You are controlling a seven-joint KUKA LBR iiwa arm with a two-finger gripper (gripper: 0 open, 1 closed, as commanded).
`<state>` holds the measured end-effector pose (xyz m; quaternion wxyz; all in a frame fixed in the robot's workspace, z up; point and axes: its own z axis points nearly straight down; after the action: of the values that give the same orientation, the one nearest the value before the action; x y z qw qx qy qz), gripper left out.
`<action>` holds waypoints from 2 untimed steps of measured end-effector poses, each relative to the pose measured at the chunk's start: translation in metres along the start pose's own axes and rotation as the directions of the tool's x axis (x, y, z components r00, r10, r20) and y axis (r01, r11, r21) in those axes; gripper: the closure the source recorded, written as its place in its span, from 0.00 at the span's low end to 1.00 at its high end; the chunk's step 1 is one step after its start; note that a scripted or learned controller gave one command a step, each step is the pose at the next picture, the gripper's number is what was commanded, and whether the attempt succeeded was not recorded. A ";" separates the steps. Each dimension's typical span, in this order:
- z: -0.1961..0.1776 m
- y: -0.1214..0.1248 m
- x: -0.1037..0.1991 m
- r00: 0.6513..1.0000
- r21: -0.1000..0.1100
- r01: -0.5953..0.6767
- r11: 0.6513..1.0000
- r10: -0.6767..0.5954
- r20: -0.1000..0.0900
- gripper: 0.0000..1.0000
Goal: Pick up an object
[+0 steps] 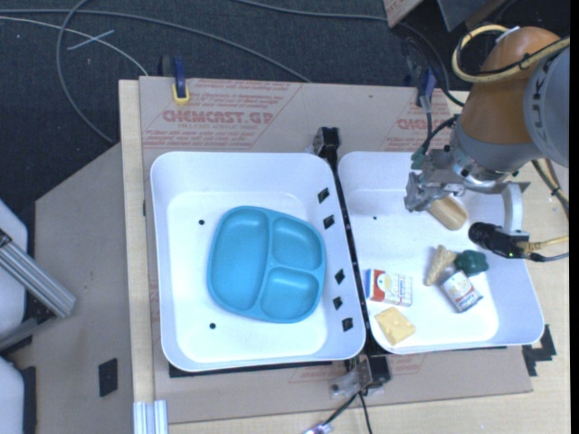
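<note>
My gripper [427, 191] hangs over the back of the right bin [380, 174], below the orange band on the arm. A tan rounded piece [449, 212] lies right against its lower right side; I cannot tell whether it is held. Further forward in this bin lie a beige cone-shaped piece [441, 263], a dark green item [471, 262], a small labelled can [462, 292], a red and white carton [389, 287] and a yellow block [394, 325].
The left bin [181, 197] holds a blue divided plate [267, 265]. A black divider with clips [336, 233] runs between the bins. A black connector with a cable [496, 237] sticks out over the right bin's right side.
</note>
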<state>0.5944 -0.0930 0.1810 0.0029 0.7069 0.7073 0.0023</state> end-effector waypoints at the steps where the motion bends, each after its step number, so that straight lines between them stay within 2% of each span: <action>1: -0.047 0.003 0.008 1.000 0.001 0.001 1.000 -0.001 0.000 1.00; 2: -0.072 0.004 0.008 1.000 0.003 0.000 1.000 0.000 -0.001 1.00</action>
<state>0.5980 -0.0853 0.2529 0.0016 0.7069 0.7073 0.0015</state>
